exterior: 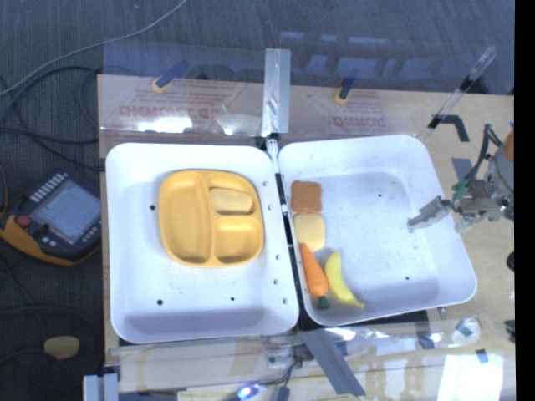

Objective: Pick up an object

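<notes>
The gripper (430, 211) sits at the right edge of the frame, over the right rim of the right bin (393, 153), and whether it is released or clenched cannot be told from here; nothing can be seen in its grasp. The candidate objects lie well apart from it, lined up along that bin's left wall: a brown square piece (306, 195) uppermost, a pale yellow piece (310, 230) just below it, then a carrot (314, 272) beside a banana (341, 279). The left bin (134, 224) bears a yellow divided tray (209, 217). By this showing the pick is not yet made: approach, descent, grasp and lift all look to be left.
</notes>
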